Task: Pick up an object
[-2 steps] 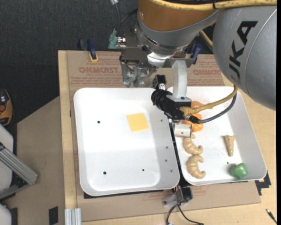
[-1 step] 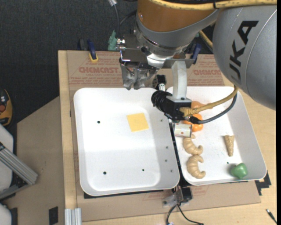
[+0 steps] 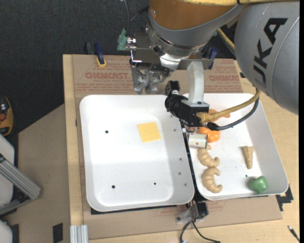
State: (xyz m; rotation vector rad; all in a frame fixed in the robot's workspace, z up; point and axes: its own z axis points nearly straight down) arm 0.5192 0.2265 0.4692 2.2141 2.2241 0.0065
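Yellow flat square [image 3: 149, 132] is found lying alone in the left bin [image 3: 95, 142], toward its far right part. Gripper [image 3: 145, 81] is seen above the bin's far rim, apart from the square; claw state cannot be told, and nothing is seen held. A low, centred descent is advised, as 1 thin slice is probably missed easily.

bins [image 3: 90, 118]: white plastic, smooth, slight sheen | square [image 3: 149, 132]: yellow, matt, smooth | croissants [image 3: 211, 179]: tan, ribbed, matt | green lump [image 3: 259, 184]: smooth, dull | bench [image 3: 73, 95]: brown paper-faced board, matt | arm [image 3: 270, 57]: grey shell, smooth, glossy | orange band [image 3: 190, 14]: glossy
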